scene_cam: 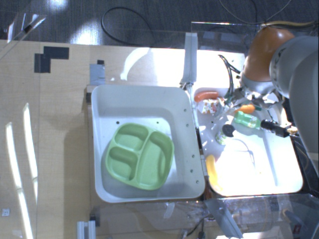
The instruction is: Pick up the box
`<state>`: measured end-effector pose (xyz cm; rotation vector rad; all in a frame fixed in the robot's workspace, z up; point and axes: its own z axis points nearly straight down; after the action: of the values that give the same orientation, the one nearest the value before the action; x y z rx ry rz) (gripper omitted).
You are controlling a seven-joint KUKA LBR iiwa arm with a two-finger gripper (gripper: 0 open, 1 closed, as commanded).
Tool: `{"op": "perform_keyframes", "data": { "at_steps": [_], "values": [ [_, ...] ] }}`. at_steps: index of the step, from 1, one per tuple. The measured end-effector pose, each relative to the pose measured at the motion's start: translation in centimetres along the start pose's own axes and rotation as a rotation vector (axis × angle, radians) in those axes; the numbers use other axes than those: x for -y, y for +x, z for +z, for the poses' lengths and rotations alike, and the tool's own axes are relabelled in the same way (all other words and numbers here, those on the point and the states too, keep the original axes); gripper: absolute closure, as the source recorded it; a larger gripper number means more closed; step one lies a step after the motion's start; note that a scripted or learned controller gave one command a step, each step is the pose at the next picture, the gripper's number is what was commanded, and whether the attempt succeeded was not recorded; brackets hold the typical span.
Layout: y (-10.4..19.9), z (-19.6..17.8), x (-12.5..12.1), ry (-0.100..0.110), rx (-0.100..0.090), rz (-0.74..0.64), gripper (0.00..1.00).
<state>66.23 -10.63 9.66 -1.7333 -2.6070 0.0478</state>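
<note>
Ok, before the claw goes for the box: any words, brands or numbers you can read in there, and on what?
None can be read.
Printed box in the right bin: red-and-white pattern, too blurred to read.
Green bottle: no legible label.
Green divided tray in the left bin: plain.

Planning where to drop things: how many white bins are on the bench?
2. The left bin holds a green divided tray; the right bin, overexposed, sits under the arm, and holds small items.
</note>
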Motion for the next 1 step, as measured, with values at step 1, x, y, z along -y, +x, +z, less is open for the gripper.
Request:
{"op": "perform_keyframes", "data": {
  "at_steps": [1],
  "values": [
    [3.50,-15.97,-0.40,-0.042,-0.004,0.077,1.00]
  ]
}}
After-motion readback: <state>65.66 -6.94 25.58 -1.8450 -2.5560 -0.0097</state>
